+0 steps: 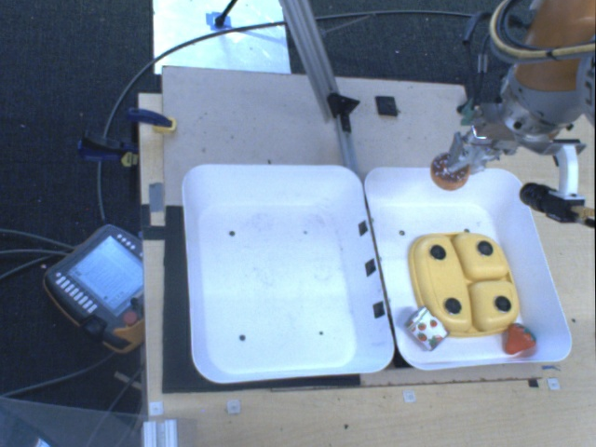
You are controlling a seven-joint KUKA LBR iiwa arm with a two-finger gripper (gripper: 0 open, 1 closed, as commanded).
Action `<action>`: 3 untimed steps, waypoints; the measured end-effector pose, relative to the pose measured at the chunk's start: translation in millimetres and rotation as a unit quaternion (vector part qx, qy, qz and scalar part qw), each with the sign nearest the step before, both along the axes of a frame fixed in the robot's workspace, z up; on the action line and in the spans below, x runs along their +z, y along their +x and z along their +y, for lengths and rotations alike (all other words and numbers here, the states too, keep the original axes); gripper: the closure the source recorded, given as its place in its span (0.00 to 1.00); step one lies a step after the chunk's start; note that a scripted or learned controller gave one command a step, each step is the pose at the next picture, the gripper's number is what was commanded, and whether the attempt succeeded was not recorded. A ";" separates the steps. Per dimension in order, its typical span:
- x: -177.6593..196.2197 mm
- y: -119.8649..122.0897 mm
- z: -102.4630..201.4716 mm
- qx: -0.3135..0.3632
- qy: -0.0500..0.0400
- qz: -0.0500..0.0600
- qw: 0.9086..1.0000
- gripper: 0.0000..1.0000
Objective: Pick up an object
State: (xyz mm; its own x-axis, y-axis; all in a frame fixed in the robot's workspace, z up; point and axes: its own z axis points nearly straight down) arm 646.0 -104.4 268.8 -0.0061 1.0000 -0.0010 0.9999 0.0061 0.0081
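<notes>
My gripper (456, 163) hangs over the far rim of the right bin (535, 240), near its back left corner. A small round brown object (449, 175) sits between the fingertips, and the fingers look shut on it. The object appears slightly above the rim. In the right bin lies a big yellow piece with black dots (463, 283). In front of it are a small white cube with coloured spots (426, 329) and a red, strawberry-like item (520, 340) at the front right corner.
The left bin (275, 268) stands beside the right one, joined by black clips at the shared wall. A slanted metal pole (312, 49) rises behind the bins. A teach pendant (98, 287) and cables lie off the bench's left side.
</notes>
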 end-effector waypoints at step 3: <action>-5.1 -29.2 97.7 0.001 0.001 0.004 1.000 1.00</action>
State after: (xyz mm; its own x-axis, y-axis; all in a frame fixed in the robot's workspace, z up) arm 616.8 -6.7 263.7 -0.0086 1.0000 0.0009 1.0000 0.0086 -0.0009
